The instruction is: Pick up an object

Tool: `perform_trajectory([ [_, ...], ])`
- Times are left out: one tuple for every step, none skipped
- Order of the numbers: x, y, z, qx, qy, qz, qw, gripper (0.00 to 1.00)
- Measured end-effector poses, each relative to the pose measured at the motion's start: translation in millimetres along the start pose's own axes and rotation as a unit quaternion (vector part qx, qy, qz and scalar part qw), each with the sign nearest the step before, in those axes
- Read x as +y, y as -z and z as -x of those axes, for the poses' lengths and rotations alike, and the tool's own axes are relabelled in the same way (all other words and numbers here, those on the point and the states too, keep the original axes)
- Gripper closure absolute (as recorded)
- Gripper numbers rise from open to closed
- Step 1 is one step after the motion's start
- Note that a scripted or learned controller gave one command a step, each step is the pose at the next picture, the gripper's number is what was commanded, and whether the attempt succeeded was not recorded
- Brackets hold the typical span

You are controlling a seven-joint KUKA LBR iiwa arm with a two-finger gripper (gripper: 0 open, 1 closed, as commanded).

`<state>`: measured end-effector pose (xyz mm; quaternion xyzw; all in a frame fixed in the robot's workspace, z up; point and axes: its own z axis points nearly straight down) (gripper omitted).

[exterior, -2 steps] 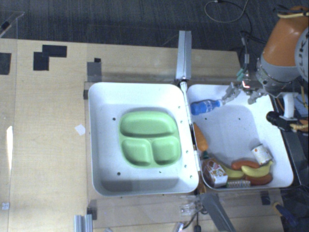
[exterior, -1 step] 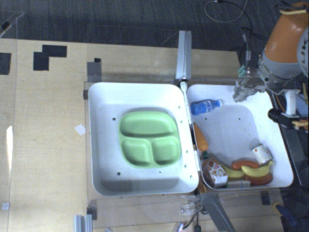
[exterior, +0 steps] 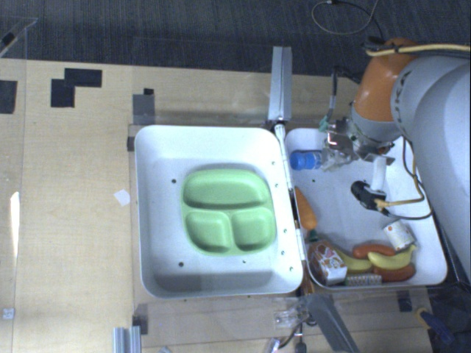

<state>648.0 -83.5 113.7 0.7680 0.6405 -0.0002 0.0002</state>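
My gripper (exterior: 335,148) hangs over the far end of the right bin (exterior: 434,271), just below the arm's orange band. A small blue bottle (exterior: 303,159) lies on its side right next to the gripper, on its left, against the bin's far left corner. Whether they touch cannot be told. At the near end of the bin lie a banana (exterior: 391,257), a red sausage (exterior: 366,251), a brown-and-white packet (exterior: 328,262) and a small white cup (exterior: 398,234). An orange carrot-like piece (exterior: 305,211) rests along the left wall.
The left bin (exterior: 151,219) holds a green divided tray (exterior: 228,210) at its middle. A black cable end (exterior: 366,193) dangles from the arm over the right bin's middle. A metal post (exterior: 280,87) stands behind the wall between the bins.
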Motion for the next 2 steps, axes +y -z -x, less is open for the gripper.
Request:
perform_trajectory([
  [18, 145, -27, 0.001, -0.039, 0.004, 0.9992, 1.0],
  [10, 230, -66, 0.001, -0.082, 0.003, 0.9966, 1.0],
])
